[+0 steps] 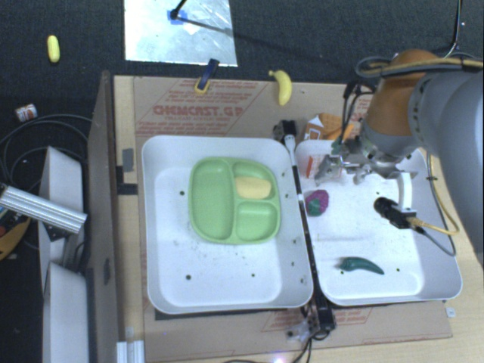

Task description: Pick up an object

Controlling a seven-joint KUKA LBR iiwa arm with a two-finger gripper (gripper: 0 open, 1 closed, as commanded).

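- The grey arm's metal end effector (344, 166) is hovering at the right white plastic bin's (435, 278) eleven o'clock corner; whether it is open or closed cannot be told.
- Candidate objects are lying loose for picking: a purple-and-green toy (316, 201) at nine o'clock, a dark green pepper-shaped toy (361, 265) at six.
- A green divided plastic tray (219, 203) is sitting in the left white bin (174, 278), carrying a yellow block (253, 187).

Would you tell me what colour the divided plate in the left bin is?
The divided plate is light green, plain to see in the camera view.
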